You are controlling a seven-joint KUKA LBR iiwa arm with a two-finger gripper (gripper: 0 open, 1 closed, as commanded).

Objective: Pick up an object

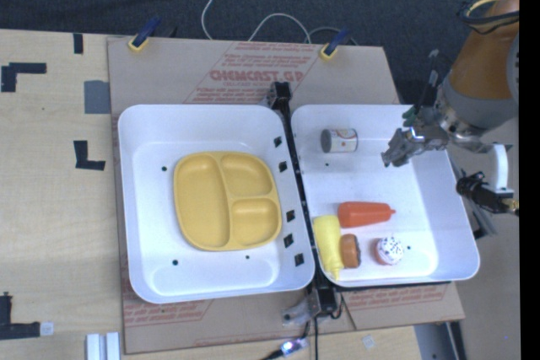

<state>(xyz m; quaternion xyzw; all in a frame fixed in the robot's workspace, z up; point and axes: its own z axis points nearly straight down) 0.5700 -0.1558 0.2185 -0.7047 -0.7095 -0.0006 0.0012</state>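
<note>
- The worktop [51, 206] carries a brown cardboard sheet [253, 72], and on that sheet sit 2 shallow white bins side by side, touching along a dark central seam.
- The left bin [143, 265] holds 1 yellow divided plate [226, 200] with 3 compartments, lying flat near the bin's middle.
- The right bin [447, 265] holds the small things: a short grey-and-white cylinder [340, 140] on its side near the far edge, an orange carrot-shaped piece [365, 214] lying across the middle, a yellow banana-shaped piece [327, 243] along the bin's left wall, a small brown-orange lump [350, 249] touching that banana piece, and a white ball with dots [390, 249] just beside the lump.
- The arm comes in from the right – its gripper [398, 149] hangs over the right bin's far right part, well apart from the carrot piece and to the right of the cylinder.
- Nothing sits between its fingers; whether they are spread or closed I cannot tell – the dark tip is too small to read.
- 2 blue-and-yellow clamps [144, 33] pin the sheet's far edge.
</note>
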